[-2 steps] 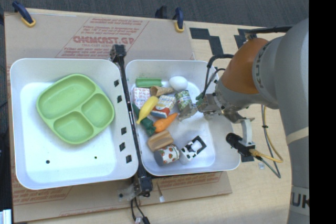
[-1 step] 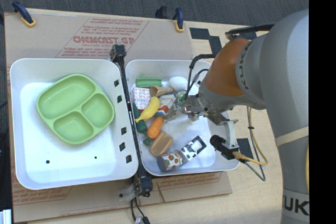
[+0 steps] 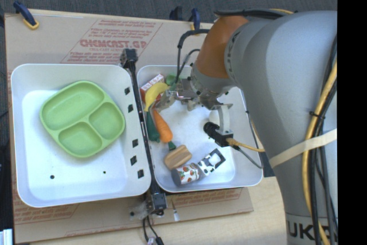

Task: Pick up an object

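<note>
Toy food lies in the right bin (image 3: 243,181): a banana (image 3: 153,93) at the far left corner, a carrot (image 3: 161,127) below it, a bread piece (image 3: 178,156) and a small can (image 3: 188,174) near the front. The jaws (image 3: 172,94) hang beside the banana; whether they are apart or together, I cannot tell. A green divided plate (image 3: 82,118) sits in the left bin (image 3: 23,181).

Red "CHEMCAST GP" on the cardboard sheet (image 3: 114,40); "UK" on the arm base (image 3: 304,230)
</note>
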